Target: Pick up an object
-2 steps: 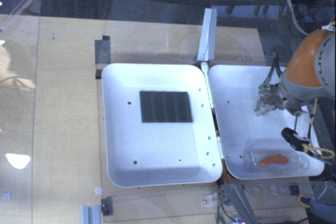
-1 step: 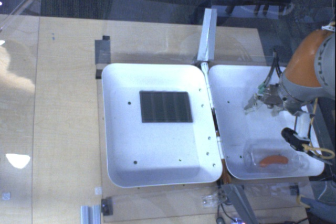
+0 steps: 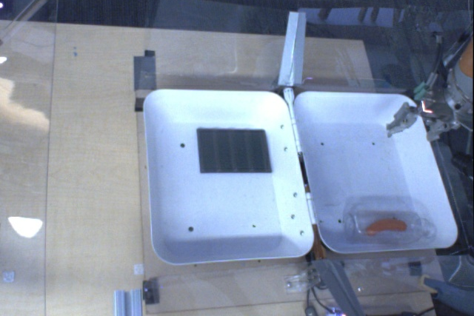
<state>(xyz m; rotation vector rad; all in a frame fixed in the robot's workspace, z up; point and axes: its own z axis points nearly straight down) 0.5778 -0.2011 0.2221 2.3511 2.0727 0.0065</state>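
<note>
at the far left the pale wooden table lies bare under a clear sheet that throws back soft glare. a small dark bracket sits on the table just beyond the far left corner of the left bin, and another small fitting sits near that bin's near left corner.

the left bin is a shallow white tray with rounded corners. a dark ribbed rectangular pad lies flat in its middle, a little toward the far side, and a few small dark holes dot the white floor around it.

a grey upright strip rises from the point where the two bins meet at their far edge. the bins touch along one long side.

the right bin is the same kind of white tray. near its front edge, toward the right corner, lies a clear plastic bag with an orange object inside it, flat on the bin floor.

the gripper hangs over the far right part of the right bin, well apart from the bag, with the arm reaching in from the right edge. the jaws are too small and blurred to tell how far open they stand; nothing is seen between them.
</note>
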